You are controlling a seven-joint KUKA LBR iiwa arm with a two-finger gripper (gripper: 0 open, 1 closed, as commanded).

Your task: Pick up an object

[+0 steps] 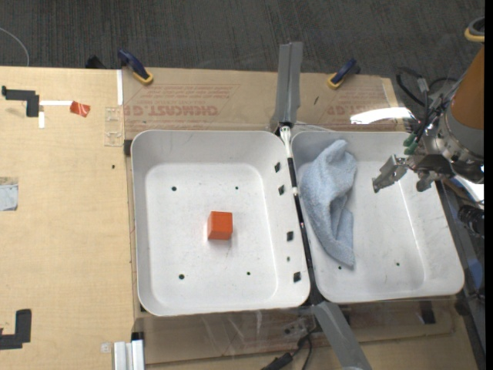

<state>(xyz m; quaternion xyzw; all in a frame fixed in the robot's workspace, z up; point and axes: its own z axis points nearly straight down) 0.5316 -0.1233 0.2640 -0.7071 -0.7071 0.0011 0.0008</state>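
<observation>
An orange-red cube sits near the middle of the left bin. A crumpled light blue cloth lies along the left side of the right bin, draped against its left wall. My gripper hangs over the right bin's upper right part, to the right of the cloth and apart from it. Its fingers are spread open, with nothing between them.
A grey bar runs down between the two bins. Blue-and-yellow clamps hold the cardboard sheet at the back. A small red piece lies on the wooden bench at far left. Cables hang by the arm.
</observation>
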